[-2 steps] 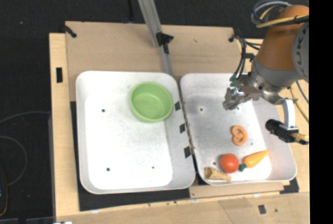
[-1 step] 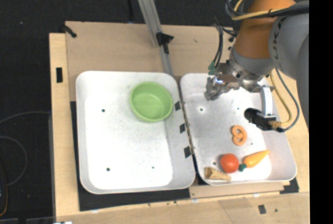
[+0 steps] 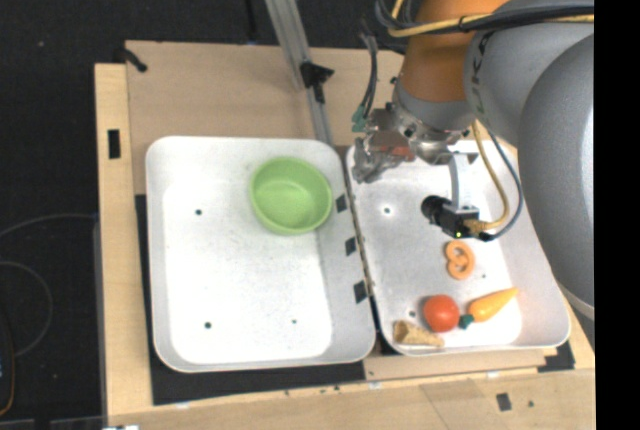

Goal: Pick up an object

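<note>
Dominating the right edge: the grey arm (image 3: pixel 545 108), orange band above the wrist, bent down over the far end of the right bin (image 3: pixel 400 238). Probably posed there as a start or approach for a pick, to judge by the task.

Beneath everything, the tan surface (image 3: pixel 200 88), bearing both bins side by side, long walls touching along the middle. Rising from its far edge, a slanted metal strut (image 3: pixel 285 8).

In the left bin (image 3: pixel 180 258), towards its far right corner, a green bowl (image 3: pixel 290 195), upright, well apart from the arm.

At the far left corner of the right bin, the gripper (image 3: pixel 375 155), low over bare bin floor with nothing seen in its grasp. Spread or closed: impossible to tell from this slant.

Candidates for the task, gathered towards the near edge of the right bin, likely just where loose things came to rest:
- a red round object (image 3: pixel 440 313), near the edge
- an orange tapered object (image 3: pixel 492 304), just beside the red one on its right
- an orange ring-shaped piece (image 3: pixel 459 261), a little farther in
- a tan scrap (image 3: pixel 415 336), against the near wall

All well apart from the gripper, so a reach towards the near edge seemingly needed for any of them.

No brand, label or legible writing anywhere.
</note>
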Robot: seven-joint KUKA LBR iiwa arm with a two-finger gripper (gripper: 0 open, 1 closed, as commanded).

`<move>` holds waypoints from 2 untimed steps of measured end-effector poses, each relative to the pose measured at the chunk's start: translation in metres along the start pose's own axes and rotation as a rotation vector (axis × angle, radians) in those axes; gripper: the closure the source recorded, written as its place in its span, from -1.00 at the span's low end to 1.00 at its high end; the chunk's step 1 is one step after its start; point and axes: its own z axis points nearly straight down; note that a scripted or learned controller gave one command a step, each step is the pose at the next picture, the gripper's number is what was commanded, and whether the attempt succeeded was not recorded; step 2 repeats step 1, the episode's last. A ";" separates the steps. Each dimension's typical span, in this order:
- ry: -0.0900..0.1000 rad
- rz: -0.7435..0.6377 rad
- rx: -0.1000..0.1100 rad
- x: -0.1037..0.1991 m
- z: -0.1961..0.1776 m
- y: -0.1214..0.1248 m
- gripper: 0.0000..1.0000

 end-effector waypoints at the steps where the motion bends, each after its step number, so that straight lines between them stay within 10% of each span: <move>1: 0.000 0.001 -0.001 0.048 -0.015 0.015 1.00; 2: 0.000 0.001 -0.001 0.048 -0.015 0.015 1.00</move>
